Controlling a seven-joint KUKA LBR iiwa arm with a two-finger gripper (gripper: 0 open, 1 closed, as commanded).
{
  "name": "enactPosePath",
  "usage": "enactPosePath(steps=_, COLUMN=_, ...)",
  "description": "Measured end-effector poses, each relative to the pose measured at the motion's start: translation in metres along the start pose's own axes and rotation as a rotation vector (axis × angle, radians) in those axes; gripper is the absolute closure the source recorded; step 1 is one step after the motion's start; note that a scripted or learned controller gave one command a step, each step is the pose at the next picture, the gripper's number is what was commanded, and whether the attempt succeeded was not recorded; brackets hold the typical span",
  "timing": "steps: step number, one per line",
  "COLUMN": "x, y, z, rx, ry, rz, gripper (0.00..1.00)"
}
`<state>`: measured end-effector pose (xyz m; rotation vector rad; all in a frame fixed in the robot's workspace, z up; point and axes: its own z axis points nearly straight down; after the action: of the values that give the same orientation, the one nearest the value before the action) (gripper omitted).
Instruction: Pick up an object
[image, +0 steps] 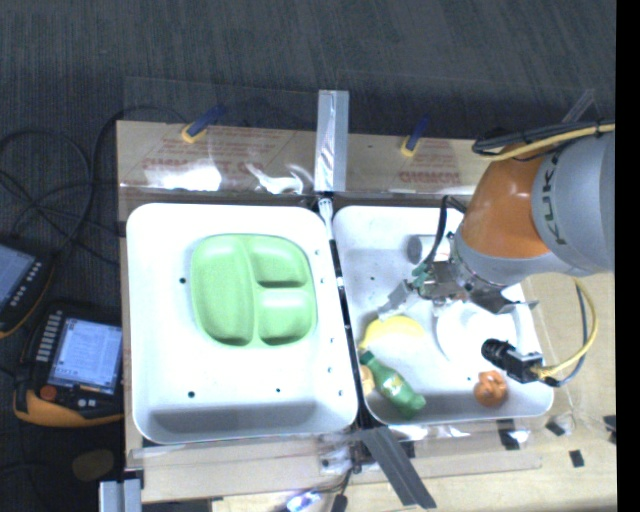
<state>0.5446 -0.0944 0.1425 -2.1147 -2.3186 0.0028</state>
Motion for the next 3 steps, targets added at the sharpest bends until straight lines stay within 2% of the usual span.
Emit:
enactPosePath(steps=1, x=-0.103, y=0.06, z=-0.021, rx=-0.004, ry=-0.004, rz=-0.399, gripper=0.0)
enactPosePath(steps=2, x=-0.082, y=0.03, z=0.045, rx=-0.026, ry=-0.023, rz=-0.57, gripper=0.0)
enactPosePath(steps=3, x=-0.091, y=0.033, z=0.052, rx=-0.014, ry=-0.012, rz=-0.737, gripper=0.0)
